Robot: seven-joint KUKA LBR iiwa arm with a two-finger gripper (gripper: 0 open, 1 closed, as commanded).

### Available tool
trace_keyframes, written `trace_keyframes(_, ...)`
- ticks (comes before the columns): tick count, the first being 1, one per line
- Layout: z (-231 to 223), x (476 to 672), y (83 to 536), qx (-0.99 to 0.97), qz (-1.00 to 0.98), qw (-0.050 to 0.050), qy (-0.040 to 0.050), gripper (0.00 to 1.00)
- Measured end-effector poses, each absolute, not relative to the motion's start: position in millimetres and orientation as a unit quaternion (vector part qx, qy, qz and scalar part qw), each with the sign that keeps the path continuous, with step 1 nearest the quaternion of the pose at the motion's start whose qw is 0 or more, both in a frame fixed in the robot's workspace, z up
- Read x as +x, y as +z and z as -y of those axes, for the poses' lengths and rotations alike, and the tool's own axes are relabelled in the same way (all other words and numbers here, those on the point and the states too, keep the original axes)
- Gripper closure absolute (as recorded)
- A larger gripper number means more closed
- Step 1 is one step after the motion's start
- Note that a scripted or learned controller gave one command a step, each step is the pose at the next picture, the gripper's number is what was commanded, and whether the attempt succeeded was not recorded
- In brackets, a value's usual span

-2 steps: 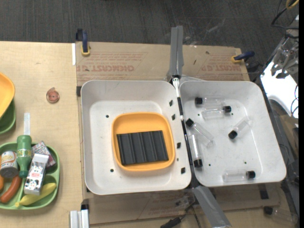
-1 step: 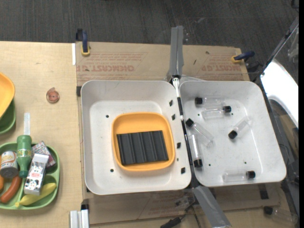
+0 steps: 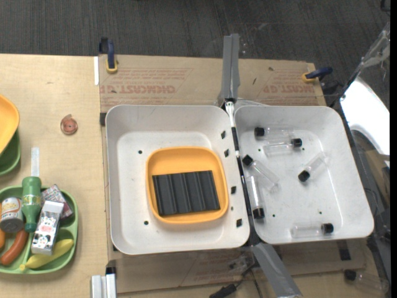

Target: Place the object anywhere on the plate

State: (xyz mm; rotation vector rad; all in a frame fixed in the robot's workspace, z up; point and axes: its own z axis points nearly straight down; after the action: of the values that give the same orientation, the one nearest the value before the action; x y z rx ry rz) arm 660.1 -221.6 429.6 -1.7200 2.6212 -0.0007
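Observation:
A yellow square plate (image 3: 186,156) lies in the middle of the left white bin (image 3: 124,166). On it rests a dark grey ribbed slab (image 3: 186,191), flat and covering most of the plate's floor. The right white bin (image 3: 350,191) holds several clear plastic tubes with black caps. One tube (image 3: 279,146) is near the back, one (image 3: 312,167) in the middle, one (image 3: 254,194) along the left wall and one (image 3: 310,230) at the front.
A green tray of toy food and a bottle (image 3: 37,231) sits on the wooden bench at the far left, with a yellow bowl (image 3: 6,129) behind it and a small pink disc (image 3: 69,125). Clamps (image 3: 110,58) hold the cardboard under the bins. A white rounded body (image 3: 372,113) stands at the right edge.

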Motion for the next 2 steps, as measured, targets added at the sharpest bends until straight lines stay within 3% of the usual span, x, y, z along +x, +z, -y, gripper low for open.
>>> trace_keyframes(1, 222, 557.7, 316, -0.638, -0.770, 0.001, 0.0016, 0.00)
trace_keyframes(2, 220, 621.3, 285, -0.733, -0.680, 0.003, 0.0001, 0.00)
